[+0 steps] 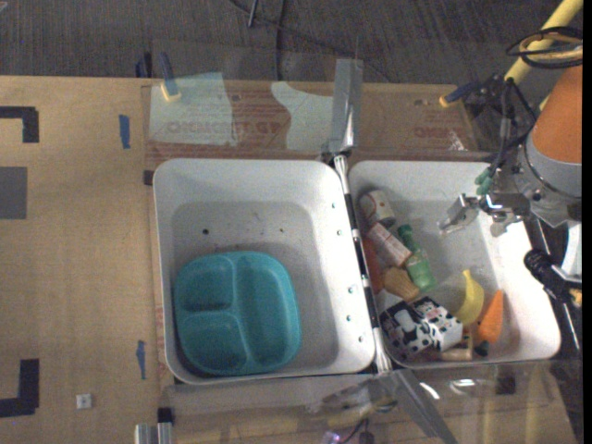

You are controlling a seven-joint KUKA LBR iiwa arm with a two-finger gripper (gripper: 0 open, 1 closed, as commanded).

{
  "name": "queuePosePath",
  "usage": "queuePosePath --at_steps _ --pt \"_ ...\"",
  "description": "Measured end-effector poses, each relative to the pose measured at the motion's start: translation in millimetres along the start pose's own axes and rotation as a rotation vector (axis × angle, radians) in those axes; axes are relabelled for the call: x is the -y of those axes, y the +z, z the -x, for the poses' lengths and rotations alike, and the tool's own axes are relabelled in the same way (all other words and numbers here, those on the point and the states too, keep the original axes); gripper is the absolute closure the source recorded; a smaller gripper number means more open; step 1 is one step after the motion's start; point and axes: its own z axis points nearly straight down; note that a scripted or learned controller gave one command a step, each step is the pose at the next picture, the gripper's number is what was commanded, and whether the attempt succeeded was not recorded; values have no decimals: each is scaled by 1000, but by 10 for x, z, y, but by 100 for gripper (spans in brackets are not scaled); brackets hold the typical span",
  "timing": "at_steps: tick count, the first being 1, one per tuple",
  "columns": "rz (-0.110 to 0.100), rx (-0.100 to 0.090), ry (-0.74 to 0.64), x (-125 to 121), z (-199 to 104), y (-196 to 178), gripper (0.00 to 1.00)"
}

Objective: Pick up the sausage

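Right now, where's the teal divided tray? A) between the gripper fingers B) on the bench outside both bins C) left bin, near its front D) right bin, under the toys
C: the teal divided tray lies flat on the floor of the left bin, toward its front edge, with the toy food over in the right bin.

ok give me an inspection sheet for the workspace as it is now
surface: wooden bench bearing the left bin and right bin
job's things: sausage lying in the right bin, by its left wall
clutter: teal plate in the left bin; banana, carrot, green bottle, cow-patterned box in the right bin
end effector: over the right bin, apart from the sausage, holding nothing seen
cables: dark cables on the floor beyond the bench
surroundings: blue tape marks on the bench
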Motion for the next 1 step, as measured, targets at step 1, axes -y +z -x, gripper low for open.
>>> queuePosePath --at_steps 1 --pt "0 0 -80 168 -99 100 0"
